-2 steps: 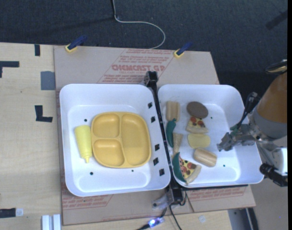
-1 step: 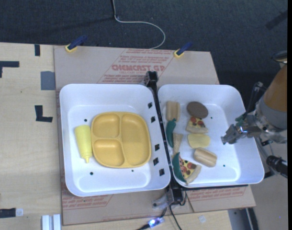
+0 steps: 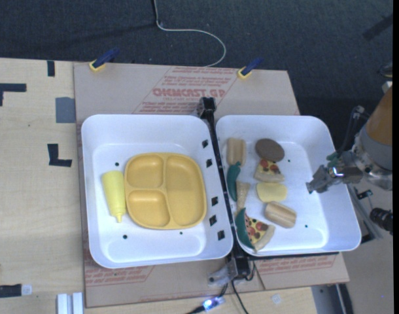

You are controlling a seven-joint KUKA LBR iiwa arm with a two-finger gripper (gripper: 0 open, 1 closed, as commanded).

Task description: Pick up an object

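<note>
Scanning from the near edge, I see the toy pizza slice [image 3: 256,231] in the right bin [image 3: 317,241], tip pointing near-left against the divider. Behind it the bread roll [image 3: 280,214] lies with its long axis running left to right, tilted slightly; I'd judge it the easiest pick. Farther back sit a yellow block [image 3: 271,191], a smaller pizza wedge [image 3: 267,169] and a brown disc [image 3: 270,150]. My gripper [image 3: 320,179] hovers by the right wall, carrying nothing; its spread I cannot tell.

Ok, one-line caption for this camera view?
Gripper poised over right bin of toy food; yellow plate in left bin.
</note>
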